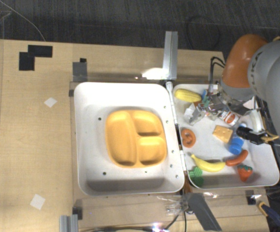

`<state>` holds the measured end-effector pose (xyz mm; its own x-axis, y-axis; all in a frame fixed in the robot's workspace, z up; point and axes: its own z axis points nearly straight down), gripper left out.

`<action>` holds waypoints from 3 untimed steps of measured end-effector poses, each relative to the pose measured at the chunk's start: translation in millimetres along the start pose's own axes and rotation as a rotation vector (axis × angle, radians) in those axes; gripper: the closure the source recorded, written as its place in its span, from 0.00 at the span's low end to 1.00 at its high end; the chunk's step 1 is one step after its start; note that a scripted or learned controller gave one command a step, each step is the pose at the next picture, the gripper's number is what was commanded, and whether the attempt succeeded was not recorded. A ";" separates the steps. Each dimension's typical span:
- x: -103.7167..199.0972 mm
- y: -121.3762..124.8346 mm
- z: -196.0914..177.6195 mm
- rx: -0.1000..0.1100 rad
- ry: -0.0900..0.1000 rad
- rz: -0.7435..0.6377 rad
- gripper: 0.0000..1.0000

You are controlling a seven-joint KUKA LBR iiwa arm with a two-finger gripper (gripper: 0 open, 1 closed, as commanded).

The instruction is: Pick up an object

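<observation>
My gripper (198,112) hangs low in the upper left part of the right bin (270,175), with the arm coming in from the right. Just above it a yellow corn-like piece (187,95) lies by the bin's top rim. A brown pretzel (188,137) sits below the gripper. A tan cheese block (222,133) and a blue cup (235,145) lie to the right. A banana (208,164), a green piece (196,175), a red sausage (236,159) and a strawberry (245,172) line the front. Nothing shows in the gripper's grasp.
The left bin (89,129) holds a yellow divided tray (134,137) in its middle. A metal post (171,54) stands behind the seam between the bins. Black cables (253,134) trail from the wrist over the right bin's right side.
</observation>
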<state>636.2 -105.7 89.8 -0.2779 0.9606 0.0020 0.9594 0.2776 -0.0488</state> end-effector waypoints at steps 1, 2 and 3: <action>0.8 12.1 -0.4 0.019 0.016 0.190 0.00; 77.9 -39.6 -95.4 -0.056 0.010 0.445 0.00; 77.6 -40.6 -93.8 -0.053 0.010 0.446 0.00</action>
